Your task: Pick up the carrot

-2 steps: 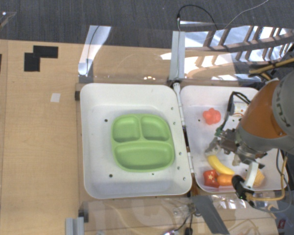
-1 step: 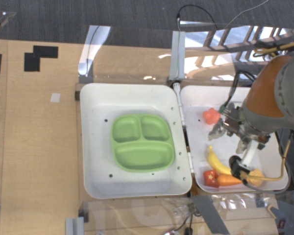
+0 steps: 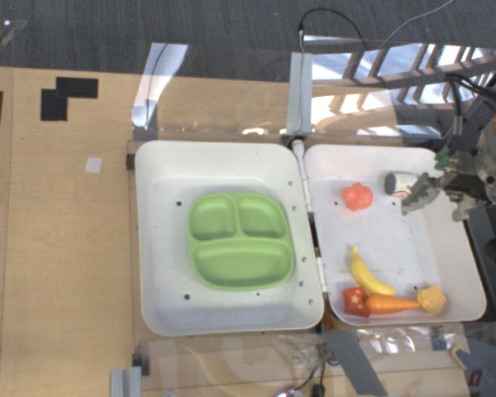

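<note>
A: Where is the carrot [image 3: 390, 305] sitting right now?

B: It is lying flat along the near edge of the right bin [image 3: 413, 242], pointing left to right. Its left end is touching a red tomato-like piece [image 3: 355, 301], and a small yellow corn piece [image 3: 431, 298] is sitting just beside its right end. A banana [image 3: 368, 275] is curving just above it, near the tomato.

A: And what is the gripper [image 3: 439, 197] doing?

B: It is hanging over the far right side of the same bin, well apart from the carrot. Its two fingers are standing spread, one over the bin floor and one over the right rim, and nothing is sitting between them.

A: Is anything else lying nearby?

B: A small white and grey cylinder [image 3: 401, 182] is lying just left of the fingers, and an orange-red pepper-like toy [image 3: 357, 196] is resting further left. A green divided plate [image 3: 240, 240] is sitting in the middle of the left bin [image 3: 161, 238]
</note>
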Action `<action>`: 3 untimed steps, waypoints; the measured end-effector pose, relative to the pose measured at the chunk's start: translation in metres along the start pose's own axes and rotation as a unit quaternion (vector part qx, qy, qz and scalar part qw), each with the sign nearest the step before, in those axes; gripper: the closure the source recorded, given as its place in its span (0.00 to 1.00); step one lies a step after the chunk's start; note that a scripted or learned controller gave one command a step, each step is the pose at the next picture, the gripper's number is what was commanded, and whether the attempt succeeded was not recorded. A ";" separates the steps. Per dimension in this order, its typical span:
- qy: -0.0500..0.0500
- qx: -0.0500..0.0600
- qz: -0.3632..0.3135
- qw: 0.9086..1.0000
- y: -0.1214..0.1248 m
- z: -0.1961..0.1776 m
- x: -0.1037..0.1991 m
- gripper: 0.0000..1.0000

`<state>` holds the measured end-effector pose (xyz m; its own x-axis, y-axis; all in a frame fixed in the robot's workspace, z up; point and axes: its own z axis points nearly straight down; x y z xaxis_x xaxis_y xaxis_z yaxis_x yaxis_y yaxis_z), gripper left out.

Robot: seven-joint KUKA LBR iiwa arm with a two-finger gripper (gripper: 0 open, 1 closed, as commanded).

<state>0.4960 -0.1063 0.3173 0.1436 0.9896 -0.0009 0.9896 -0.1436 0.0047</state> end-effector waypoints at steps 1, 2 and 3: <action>0.000 0.001 -0.127 0.992 -0.018 0.000 0.076 0.00; 0.000 0.001 -0.187 0.982 -0.019 -0.010 0.084 0.00; 0.001 0.002 -0.116 0.993 -0.016 0.103 0.051 0.00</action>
<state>0.4880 -0.0537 0.2139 -0.0885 0.9961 -0.0001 0.9961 0.0885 0.0000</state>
